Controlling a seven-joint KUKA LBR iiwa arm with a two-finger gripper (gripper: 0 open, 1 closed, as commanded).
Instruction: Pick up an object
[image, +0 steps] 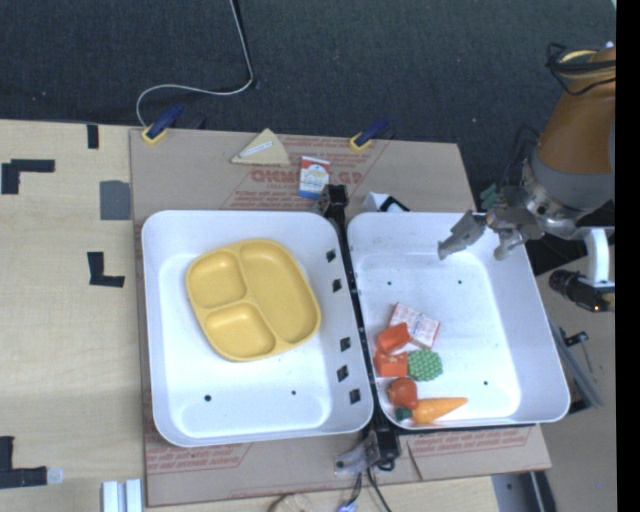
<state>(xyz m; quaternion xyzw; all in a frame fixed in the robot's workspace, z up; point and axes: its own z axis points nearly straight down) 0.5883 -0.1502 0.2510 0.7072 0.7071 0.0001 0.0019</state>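
- Carrot: orange toy with a green top, lying flat at the near edge of the right bin, tip pointing right
- Tomato: small red round piece, just left of the carrot and touching its green end
- Green knobbly piece: round, dotted surface, just above the tomato, touching the orange blocks
- Orange blocks: two small pieces stacked close together on the left side of the cluster
- Pink-and-white packet: flat, tilted, at the far end of the cluster, resting against the upper orange block
- Yellow plate: three compartments, lying at a slant in the left bin, nothing in it
- Gripper: over the far part of the right bin, well apart from the cluster; two grey fingers spread wide, nothing between them
- Arm: grey wrist below an orange band, entering from the right
- Small red-and-white carton: upright on the cardboard beyond the bins
- Tan wedge: flat on the cardboard, left of the carton
- White cable: looping across the dark floor at the far side
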